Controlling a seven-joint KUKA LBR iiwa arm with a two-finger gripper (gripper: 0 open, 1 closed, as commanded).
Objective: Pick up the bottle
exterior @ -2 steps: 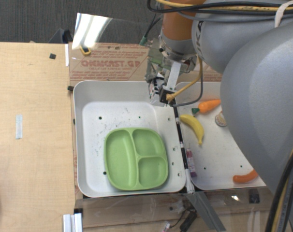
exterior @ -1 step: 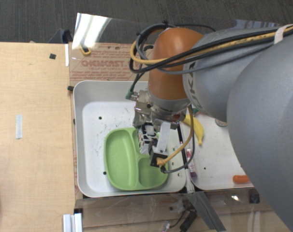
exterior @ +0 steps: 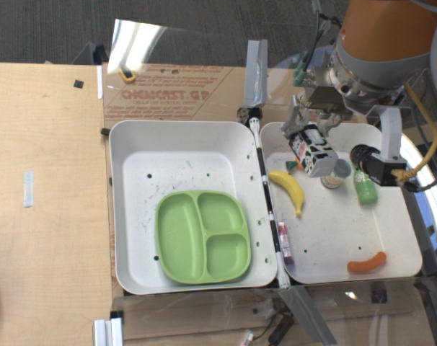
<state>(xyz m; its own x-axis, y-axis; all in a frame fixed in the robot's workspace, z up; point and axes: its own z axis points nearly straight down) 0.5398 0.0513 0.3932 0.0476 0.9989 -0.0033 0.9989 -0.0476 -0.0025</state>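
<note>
The bottle [exterior: 365, 189] is small and green. It lies in the right bin [exterior: 391, 258] near the right wall, just below the arm's wrist. My gripper [exterior: 309, 130] hangs over the far left part of that bin, well to the left of the bottle. It is directly above a white box with black markings [exterior: 314, 153]. Whether it touches the box is unclear.
In the right bin a yellow banana [exterior: 290, 187] lies left of centre and a small round disc [exterior: 332, 182] sits beside the box. An orange sausage-shaped toy [exterior: 366, 264] lies near the front and a pink marker [exterior: 283, 241] along the left wall. The left bin [exterior: 132, 193] holds a green divided plate [exterior: 202, 235].
</note>
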